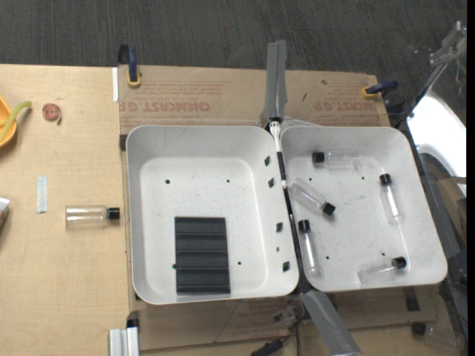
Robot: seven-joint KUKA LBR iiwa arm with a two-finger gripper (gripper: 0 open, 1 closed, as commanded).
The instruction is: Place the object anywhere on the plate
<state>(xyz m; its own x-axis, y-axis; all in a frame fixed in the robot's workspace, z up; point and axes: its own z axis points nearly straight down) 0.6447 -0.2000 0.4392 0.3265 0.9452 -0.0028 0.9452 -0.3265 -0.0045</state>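
The dark ribbed plate (201, 255) lies flat at the near side of the left bin (148, 143), ready to receive. The bottles (312, 197), clear with black caps, lie scattered on their sides in the right bin (415, 169), apart enough to pick one. I cannot tell whether the gripper is open or closed.

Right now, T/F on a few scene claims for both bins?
1. The left bin holds a dark ribbed plate. True.
2. The right bin holds two vials. False: five clear vials with black caps, e.g. one.
3. A vial lies on the bench outside the bins. True.
4. The plate sits at the left bin's far edge. False: near edge.
5. A vial rests on the plate. False: none does.
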